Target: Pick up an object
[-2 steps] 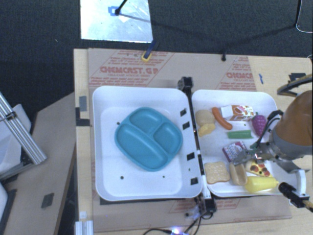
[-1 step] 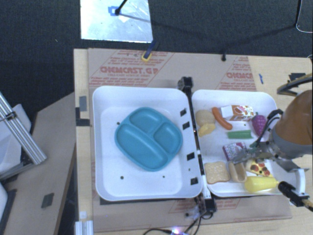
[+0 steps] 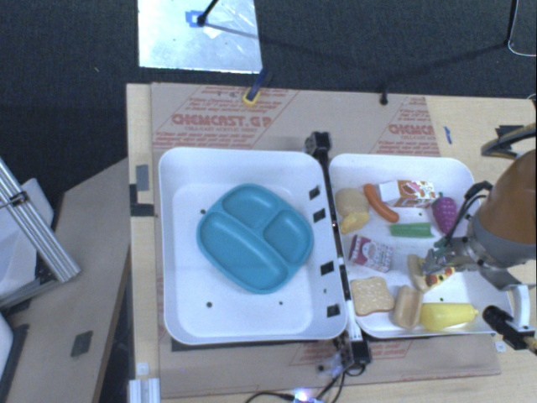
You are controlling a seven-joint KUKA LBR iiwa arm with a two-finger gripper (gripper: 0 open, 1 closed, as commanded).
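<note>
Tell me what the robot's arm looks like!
The arm comes in from the right. It is round and thick, with an orange band above grey metal. A black cable loops beside it. At its tip sits a small dark gripper above the toy food.

arm [image 3: 512, 217] cropped at right edge

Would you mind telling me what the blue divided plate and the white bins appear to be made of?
The blue divided plate looks like moulded plastic: even matte colour, rounded compartment ridges. The white bins seem to be thin formed plastic with a smooth, faintly glossy surface and soft rounded corners, though coated metal can't be ruled out.
</note>
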